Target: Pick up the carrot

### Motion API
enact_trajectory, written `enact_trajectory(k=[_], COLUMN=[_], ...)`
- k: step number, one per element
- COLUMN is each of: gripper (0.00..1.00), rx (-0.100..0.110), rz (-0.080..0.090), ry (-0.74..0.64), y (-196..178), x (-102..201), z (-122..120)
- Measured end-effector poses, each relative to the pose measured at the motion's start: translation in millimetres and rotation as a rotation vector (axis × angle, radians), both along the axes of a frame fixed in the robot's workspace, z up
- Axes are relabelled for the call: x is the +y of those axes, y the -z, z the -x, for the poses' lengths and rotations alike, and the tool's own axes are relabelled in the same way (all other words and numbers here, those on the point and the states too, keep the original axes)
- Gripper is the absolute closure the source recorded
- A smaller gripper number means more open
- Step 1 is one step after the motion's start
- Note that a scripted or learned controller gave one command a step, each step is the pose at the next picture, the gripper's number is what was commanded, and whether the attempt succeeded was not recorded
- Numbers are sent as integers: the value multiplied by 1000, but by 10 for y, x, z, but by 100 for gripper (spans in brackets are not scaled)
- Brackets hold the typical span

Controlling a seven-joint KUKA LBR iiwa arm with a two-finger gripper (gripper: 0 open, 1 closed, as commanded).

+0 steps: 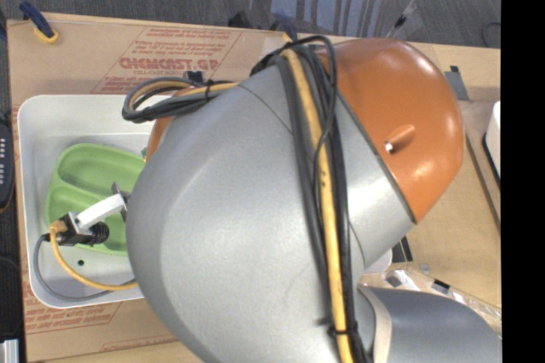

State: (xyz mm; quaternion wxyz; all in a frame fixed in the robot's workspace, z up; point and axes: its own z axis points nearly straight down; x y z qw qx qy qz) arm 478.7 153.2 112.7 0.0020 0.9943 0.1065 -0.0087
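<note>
The grey arm (281, 216) hides the carrot and the hand over the white bin (34, 123); grip unreadable.

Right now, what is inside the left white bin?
A green object lies in the left bin, with a yellow cable and a white fitting over it. The arm covers the bin's right part, so anything there is hidden.

Single fixed overhead camera, angled down at bench; arm (281, 208) passes very close beneath lens, left bin (34, 182) visible beyond.
</note>
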Motion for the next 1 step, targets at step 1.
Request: enact_trajectory(k=[1], gripper=[100], rx=[14], rz=[2], ry=[-14], y=[-75], x=[6], z=[12])
